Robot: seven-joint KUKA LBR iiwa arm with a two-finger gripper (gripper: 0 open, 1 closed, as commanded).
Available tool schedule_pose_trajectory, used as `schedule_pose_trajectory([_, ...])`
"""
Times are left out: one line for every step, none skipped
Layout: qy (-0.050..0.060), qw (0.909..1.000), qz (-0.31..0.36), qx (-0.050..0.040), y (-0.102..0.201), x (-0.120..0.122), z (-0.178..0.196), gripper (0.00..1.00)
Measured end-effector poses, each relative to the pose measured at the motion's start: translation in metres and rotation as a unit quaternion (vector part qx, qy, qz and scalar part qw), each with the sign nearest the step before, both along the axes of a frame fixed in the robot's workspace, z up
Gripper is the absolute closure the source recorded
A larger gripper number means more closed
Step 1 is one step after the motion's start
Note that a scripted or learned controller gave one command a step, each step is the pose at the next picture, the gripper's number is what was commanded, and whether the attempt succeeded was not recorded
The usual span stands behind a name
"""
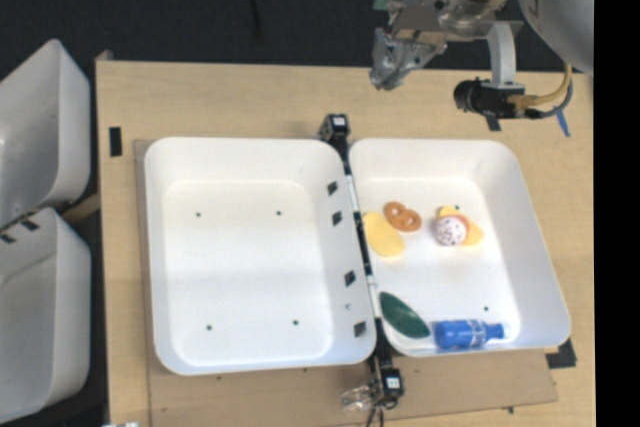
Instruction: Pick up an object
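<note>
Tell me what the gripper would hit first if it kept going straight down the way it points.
Probably bare bench. The gripper hangs above the far edge of the bench, behind the right bin, pointing down and slightly left. Nothing lies under it, though height is hard to judge from this view.

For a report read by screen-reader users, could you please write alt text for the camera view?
A grey robot arm's gripper hangs above the wooden bench, behind two shallow white bins. The right-hand white bin holds a brown pretzel-shaped toy, a flat yellow piece, a small white-and-pink ball, a dark green leaf-shaped object and a blue plastic bottle.
</note>
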State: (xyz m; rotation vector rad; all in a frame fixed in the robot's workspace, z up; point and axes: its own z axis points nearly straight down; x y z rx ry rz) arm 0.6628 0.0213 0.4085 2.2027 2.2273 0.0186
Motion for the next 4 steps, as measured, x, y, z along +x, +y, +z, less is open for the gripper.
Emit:
schedule_pose_trajectory([-0.002,1.0000,-0.006,-0.0017,-0.027,-0.025,0.134,1.00])
schedule_pose_trajectory([0.010,0.9999,-0.009,-0.0019,-0.100,-0.071,0.064,1.00])
schedule_pose_trajectory([0.013,0.9999,-0.005,-0.0010,-0.078,-0.081,-0.046,1.00])
schedule_pose_trajectory([0.000,1.0000,-0.002,-0.0013,-0.033,-0.052,0.063,1.00])
